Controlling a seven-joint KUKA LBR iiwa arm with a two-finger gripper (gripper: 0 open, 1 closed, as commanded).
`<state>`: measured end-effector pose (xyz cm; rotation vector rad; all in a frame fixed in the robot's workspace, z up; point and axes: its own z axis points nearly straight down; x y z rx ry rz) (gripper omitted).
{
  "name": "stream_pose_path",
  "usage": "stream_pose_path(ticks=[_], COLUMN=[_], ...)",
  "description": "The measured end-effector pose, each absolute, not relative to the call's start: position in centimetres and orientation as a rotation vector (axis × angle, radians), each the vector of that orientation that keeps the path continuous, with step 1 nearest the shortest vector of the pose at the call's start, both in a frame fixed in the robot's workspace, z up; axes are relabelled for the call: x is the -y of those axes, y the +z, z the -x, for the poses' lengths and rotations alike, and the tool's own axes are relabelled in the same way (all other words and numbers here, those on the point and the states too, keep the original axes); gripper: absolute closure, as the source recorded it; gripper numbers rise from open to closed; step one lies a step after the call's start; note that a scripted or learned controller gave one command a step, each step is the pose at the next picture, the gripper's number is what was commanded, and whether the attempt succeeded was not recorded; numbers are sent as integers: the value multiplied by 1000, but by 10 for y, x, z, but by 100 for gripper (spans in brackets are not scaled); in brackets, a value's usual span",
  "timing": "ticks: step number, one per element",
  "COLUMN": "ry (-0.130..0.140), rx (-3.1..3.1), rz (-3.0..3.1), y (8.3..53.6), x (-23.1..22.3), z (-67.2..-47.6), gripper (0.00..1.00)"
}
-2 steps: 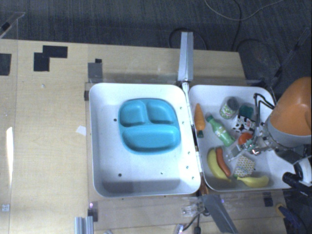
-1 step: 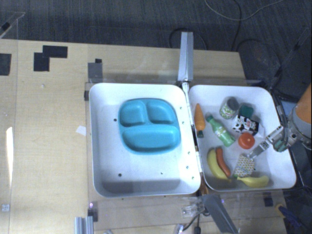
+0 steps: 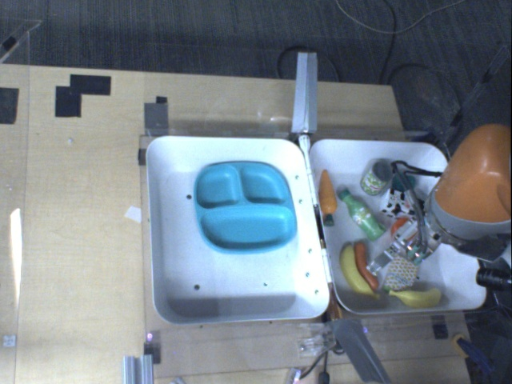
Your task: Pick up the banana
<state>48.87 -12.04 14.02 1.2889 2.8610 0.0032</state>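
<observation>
The gripper [image 3: 402,254] hangs low inside the right bin [image 3: 464,298], reaching in from the right under the arm's orange band [image 3: 478,184]. Whether anything sits in its grasp, or how it is set, cannot be told — the tip is a small clutter of metal and cable against a speckled patch.

A banana [image 3: 350,269] lies just to the gripper's left, curved, with a red-orange sausage-like piece [image 3: 366,267] lying against its right side. A second yellow banana-like piece [image 3: 416,297] lies just below the gripper, near the bin's front wall.

Up and to the left of the gripper lie a green bottle [image 3: 360,214] and, farther left by the dividing wall, a carrot [image 3: 327,194]. Above it stands a small can [image 3: 374,179].

Well to the left, in the other bin [image 3: 172,238] — a blue divided tray [image 3: 245,205]
</observation>
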Motion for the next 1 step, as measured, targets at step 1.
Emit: stream_pose_path(ticks=[1], ry=[3], rx=[-2848], rz=[-1313], y=[176], x=[150], z=[-523], gripper=[0])
